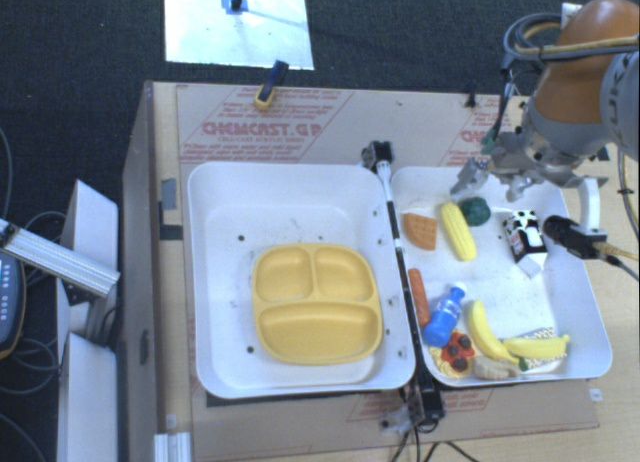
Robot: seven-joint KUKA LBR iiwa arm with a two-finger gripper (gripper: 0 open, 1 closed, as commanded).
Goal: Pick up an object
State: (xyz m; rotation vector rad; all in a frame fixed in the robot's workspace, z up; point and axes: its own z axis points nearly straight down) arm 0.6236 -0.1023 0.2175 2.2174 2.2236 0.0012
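Grey gripper (492, 182) hangs open with nothing between its fingers, just above the green ball (476, 211). Beside that ball lies a corn cob (459, 230)

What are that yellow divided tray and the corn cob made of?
The yellow tray looks like moulded plastic: one even colour, a matte finish, rounded compartment walls. The corn cob is probably toy plastic too, uniformly yellow with a slight shine, though it is too small to be sure.

A single fixed camera looks down at a slant from above the bench (300, 115), far enough to take in both white bins (215, 250), with the arm (590, 60) entering from the right.
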